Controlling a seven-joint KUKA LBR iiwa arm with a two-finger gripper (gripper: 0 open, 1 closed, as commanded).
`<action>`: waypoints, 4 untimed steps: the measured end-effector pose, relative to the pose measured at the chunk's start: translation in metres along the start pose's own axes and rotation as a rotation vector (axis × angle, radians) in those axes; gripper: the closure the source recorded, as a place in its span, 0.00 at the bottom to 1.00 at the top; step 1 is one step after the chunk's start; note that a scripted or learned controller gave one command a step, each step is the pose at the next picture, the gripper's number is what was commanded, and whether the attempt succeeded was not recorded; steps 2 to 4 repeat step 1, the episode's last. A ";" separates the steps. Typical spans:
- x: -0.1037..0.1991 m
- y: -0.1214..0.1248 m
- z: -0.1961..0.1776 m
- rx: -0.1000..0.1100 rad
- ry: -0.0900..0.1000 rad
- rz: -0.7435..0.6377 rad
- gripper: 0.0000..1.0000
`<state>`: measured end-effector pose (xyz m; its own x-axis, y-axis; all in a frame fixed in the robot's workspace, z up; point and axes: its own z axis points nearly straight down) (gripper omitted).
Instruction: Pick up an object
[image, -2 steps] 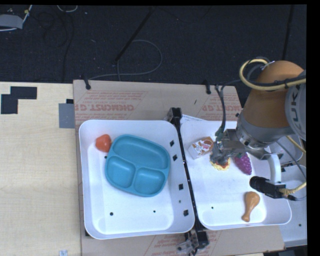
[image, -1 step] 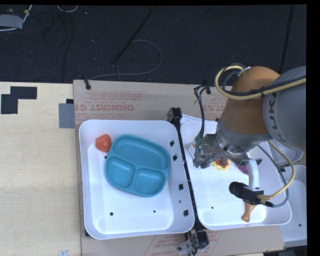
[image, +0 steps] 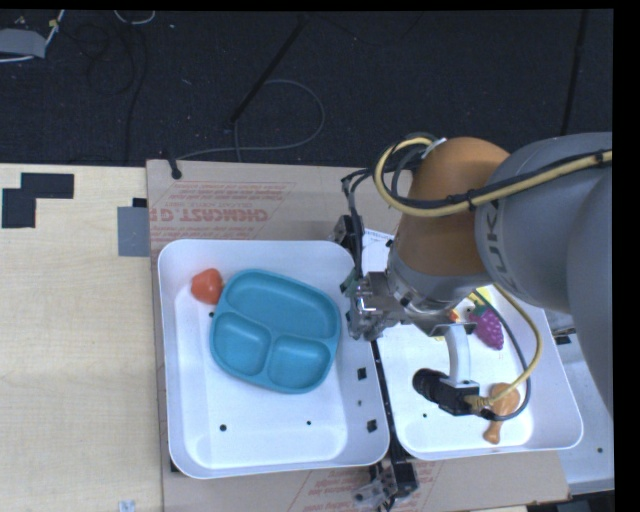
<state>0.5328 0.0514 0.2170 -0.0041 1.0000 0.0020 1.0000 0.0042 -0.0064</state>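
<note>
The gripper (image: 364, 306), whose open-or-closed state could not be told, was judged best centred over the purple toy grape bunch (image: 488, 327), seemingly nearest, before being lowered.

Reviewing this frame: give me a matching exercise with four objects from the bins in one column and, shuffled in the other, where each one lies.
Things:
1. blue divided tray
2. orange-red ball
3. purple toy
4. tan-orange piece

Places:
A. left bin, toward its top-left corner in the view, beside the tray
B. right bin, toward its bottom edge in the view
C. middle of the left bin
D. right bin, upper part in the view, close under the arm's wrist

Pairs: 1-C, 2-A, 3-D, 4-B
</note>
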 end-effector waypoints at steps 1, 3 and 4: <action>0.046 -0.017 -0.002 0.000 0.000 0.000 1.00; 0.046 -0.017 -0.002 0.000 0.000 0.000 1.00; 0.046 -0.017 -0.002 0.000 0.000 0.000 1.00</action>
